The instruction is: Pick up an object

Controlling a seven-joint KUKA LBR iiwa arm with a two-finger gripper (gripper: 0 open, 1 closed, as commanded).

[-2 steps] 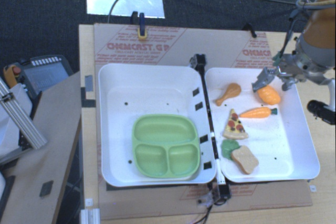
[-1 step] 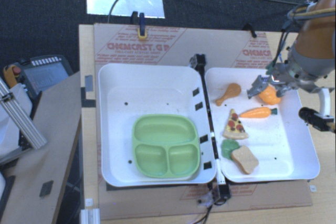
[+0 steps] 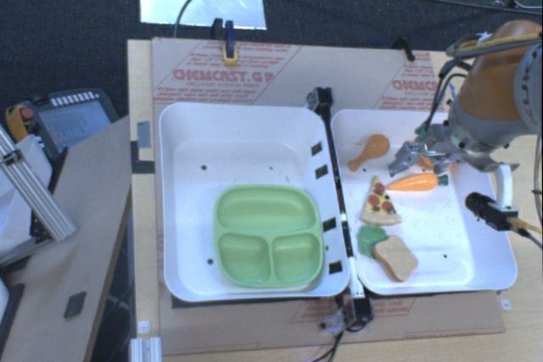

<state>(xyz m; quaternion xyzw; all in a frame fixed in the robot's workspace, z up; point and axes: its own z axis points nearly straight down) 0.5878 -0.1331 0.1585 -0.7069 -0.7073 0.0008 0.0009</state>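
Camera view: toy carrot [image 3: 413, 181] lying flat, long axis left–right, green tip toward arm side, directly beneath gripper [image 3: 414, 157]. Right bin [image 3: 475, 263]: carrot, drumstick [image 3: 370, 151], pizza slice [image 3: 380, 204], bread slice [image 3: 396, 258], green leafy toy [image 3: 368, 238]. Left bin [image 3: 191, 182]: green divided tray [image 3: 269, 235]. Finger spread: cannot tell.

Right bin [image 3: 484, 263]: toy food crowds its left half, with drumstick [image 3: 370, 151] far, carrot [image 3: 413, 181] and pizza slice [image 3: 380, 205] mid, broccoli [image 3: 369, 239] and bread slice [image 3: 396, 258] near. Near-right floor stands open. Left bin [image 3: 182, 182]: green divided plate [image 3: 268, 236] fills near-centre; far floor offers open passage.
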